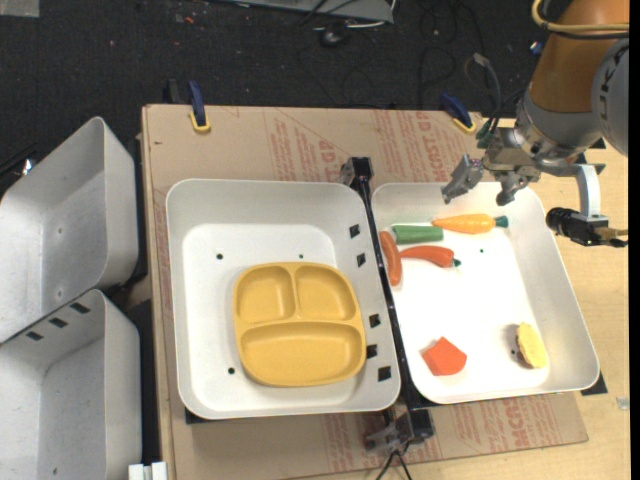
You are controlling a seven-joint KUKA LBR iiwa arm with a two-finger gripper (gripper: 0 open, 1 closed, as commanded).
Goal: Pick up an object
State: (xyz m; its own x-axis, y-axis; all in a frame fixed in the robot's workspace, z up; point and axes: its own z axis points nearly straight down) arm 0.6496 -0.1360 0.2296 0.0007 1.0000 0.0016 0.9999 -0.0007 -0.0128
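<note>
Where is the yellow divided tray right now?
The yellow divided tray lies flat in the left white bin, slightly toward its front, apart from the toy foods, which all sit in the right white bin.

Lying flat in the left bin (190, 268): a yellow divided plate (298, 323); under both bins, a brown board (290, 138) held by blue-and-yellow clamps (198, 108); stacked at far left, spare white bins (60, 268); behind, dark floor with cables (440, 58).
</note>
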